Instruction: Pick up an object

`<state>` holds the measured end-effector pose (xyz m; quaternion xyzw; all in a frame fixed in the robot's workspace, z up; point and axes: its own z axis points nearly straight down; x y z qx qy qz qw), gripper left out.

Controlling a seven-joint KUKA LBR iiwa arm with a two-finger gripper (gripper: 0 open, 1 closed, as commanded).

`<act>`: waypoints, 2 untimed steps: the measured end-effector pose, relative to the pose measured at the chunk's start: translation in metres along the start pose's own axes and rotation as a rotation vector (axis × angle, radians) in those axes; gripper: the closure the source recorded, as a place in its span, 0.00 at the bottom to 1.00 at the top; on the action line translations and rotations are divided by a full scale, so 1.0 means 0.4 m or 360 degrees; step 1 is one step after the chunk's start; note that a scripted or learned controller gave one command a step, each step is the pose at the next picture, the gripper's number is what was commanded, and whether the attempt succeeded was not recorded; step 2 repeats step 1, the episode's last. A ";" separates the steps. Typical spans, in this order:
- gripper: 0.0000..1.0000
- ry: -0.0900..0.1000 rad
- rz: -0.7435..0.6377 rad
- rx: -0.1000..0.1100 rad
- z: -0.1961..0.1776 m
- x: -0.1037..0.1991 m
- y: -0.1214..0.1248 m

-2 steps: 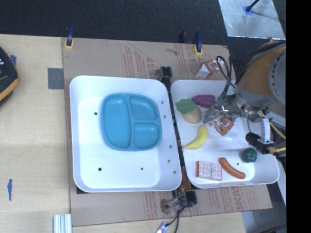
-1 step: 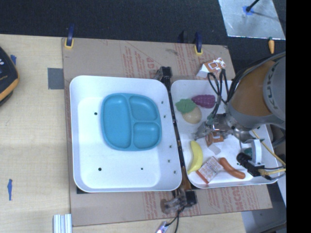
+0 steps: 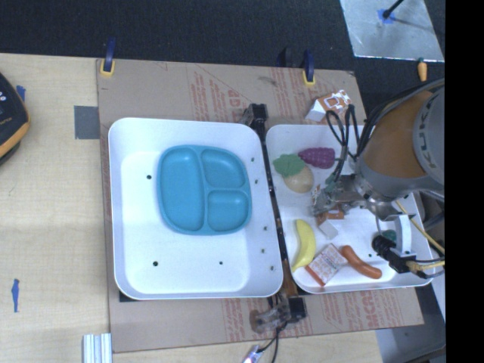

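Observation:
The right bin (image 3: pixel 281 203) holds several toy foods. A yellow banana (image 3: pixel 304 243) lies near its front left, and a red-and-white packet (image 3: pixel 327 264) and an orange sausage (image 3: pixel 360 262) lie at the front. A green leafy piece (image 3: pixel 286 163), a pale round vegetable (image 3: pixel 299 179) and purple grapes (image 3: pixel 318 156) sit at the back. My gripper (image 3: pixel 331 203) is low over the bin's middle, directly above a small brown-and-white piece (image 3: pixel 330 225). The arm hides the bin's right part.
The left bin (image 3: pixel 136 263) carries a blue divided plate (image 3: pixel 203 188). A small white-and-orange carton (image 3: pixel 330 105) lies on the cardboard behind the right bin. A black clip (image 3: pixel 256 114) sits between the bins at the back. A yellow-black device (image 3: pixel 10 119) is at the far left.

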<state>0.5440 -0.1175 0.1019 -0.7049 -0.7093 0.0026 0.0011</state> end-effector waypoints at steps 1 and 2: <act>1.00 0.0005 0.0001 -0.0007 -0.227 0.150 0.023; 1.00 0.0005 0.0001 -0.0007 -0.227 0.150 0.023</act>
